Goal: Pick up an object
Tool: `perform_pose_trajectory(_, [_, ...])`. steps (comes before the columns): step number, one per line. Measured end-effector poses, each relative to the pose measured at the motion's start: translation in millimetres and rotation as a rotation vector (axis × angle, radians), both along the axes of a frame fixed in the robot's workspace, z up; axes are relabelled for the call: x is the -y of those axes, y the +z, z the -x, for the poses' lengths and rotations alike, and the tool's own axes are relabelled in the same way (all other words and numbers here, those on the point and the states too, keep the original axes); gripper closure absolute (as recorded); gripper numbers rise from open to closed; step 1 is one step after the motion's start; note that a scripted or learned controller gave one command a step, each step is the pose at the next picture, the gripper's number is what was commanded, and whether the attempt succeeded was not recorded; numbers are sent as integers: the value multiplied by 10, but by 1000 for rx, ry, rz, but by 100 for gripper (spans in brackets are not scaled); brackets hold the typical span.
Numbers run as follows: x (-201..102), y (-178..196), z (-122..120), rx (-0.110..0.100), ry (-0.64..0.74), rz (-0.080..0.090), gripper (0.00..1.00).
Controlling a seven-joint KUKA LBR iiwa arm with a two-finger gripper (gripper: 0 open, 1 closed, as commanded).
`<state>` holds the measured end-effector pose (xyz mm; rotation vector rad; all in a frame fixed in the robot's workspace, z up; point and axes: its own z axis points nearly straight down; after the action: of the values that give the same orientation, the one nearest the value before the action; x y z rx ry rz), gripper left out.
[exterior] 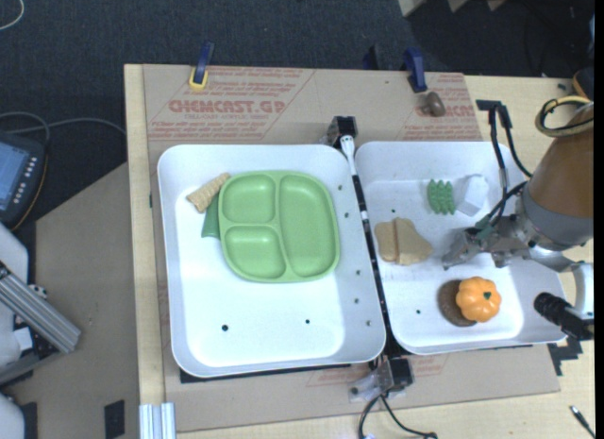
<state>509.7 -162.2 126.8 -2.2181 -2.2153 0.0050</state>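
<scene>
Objects for picking, right bin (415,159): orange toy pumpkin (475,299) near the front edge; tan bread-like piece (401,241) at the bin's left side; green ridged item (440,195) toward the back, with a pale translucent piece (471,193) just beside it on the right

Left bin (179,267): light green divided plate (280,225), a darker green piece (209,224) tucked under its left edge, a tan ridged wafer-like piece (207,192) at its upper left corner

Arm: enters from the right, orange band above the wrist, gripper (469,246) low over the right bin, between the bread-like piece and the pumpkin, just behind the pumpkin

Jaws: dark metal parts are seen at the gripper's tip, but whether they stand parted or closed cannot be told at this slant; nothing is seen between them; contact with the bin floor or any object cannot be told

Step in hand (judged): approach or descent toward a pick; no object is lifted, all lie on the bin floors

Next move calls for (judged): settling on one target, the pumpkin or the bread-like piece being nearest; centring the jaws over it, lowering until they straddle it, closing, then lifting straight up

Risk (judged): the round pumpkin may roll out of a shallow pinch

Tabletop (283,97): board clamped at the back edge, carrying both bins side by side
</scene>
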Motion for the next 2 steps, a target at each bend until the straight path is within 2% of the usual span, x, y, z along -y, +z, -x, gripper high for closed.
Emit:
perform_pose_trajectory(1, [-9, -450, 10, 1, 0, 0, 0])
perform_pose_trajectory(2, [-1, -318, -2, 8, 0, 3, 100])
